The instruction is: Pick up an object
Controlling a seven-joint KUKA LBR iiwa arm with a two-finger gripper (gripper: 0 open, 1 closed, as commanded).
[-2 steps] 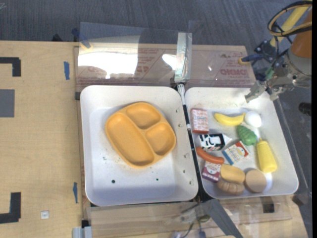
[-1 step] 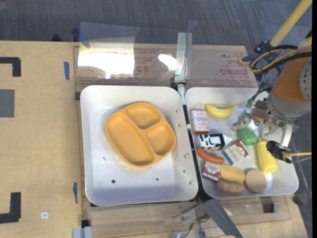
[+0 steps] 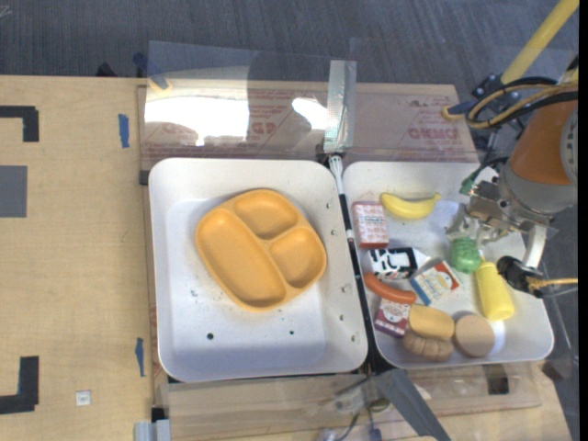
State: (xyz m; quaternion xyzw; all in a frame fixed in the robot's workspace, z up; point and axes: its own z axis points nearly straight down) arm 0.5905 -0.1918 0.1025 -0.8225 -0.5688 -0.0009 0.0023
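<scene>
Round tan toy (image 3: 474, 334) front of right bin (image 3: 537, 343); hand (image 3: 477, 231) above green toy (image 3: 466, 254)

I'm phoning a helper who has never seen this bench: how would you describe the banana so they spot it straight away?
Look at the right bin, the one crowded with toy food, not the one with the orange divided plate. Along its far edge lies the banana, just right of a small red-and-white carton. It is curved and tapers at both ends, unlike the straight yellow bottle nearer the arm.
</scene>
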